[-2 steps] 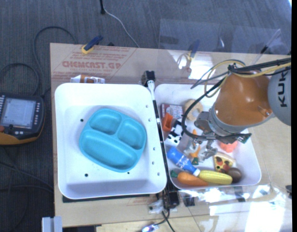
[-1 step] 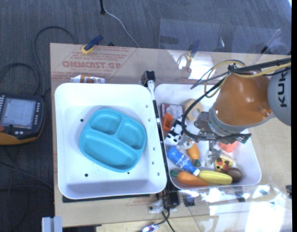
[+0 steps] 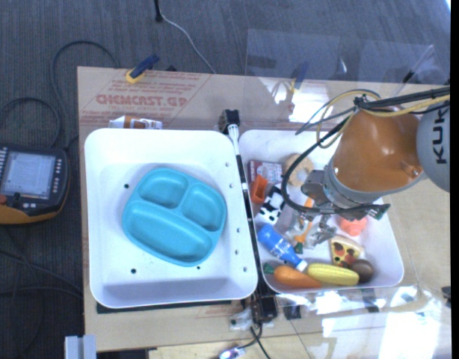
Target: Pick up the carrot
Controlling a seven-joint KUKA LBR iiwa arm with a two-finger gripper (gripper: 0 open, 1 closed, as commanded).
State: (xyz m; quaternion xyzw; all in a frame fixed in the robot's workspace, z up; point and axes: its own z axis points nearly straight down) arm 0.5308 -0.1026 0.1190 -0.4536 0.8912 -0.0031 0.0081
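The carrot (image 3: 295, 277) lies on its side at the near edge of the right bin (image 3: 394, 249), touching a yellow corn cob (image 3: 333, 274) on its right and just near of a blue bottle (image 3: 280, 246). It looks like a light, stiff plastic toy, smooth and apt to roll, so a grip across its thick middle seems safest. The pincer (image 3: 308, 226) hangs over the clutter just beyond it, under the orange band; whether its fingers are apart or together cannot be told. Cables and the wrist hide the toys beneath.
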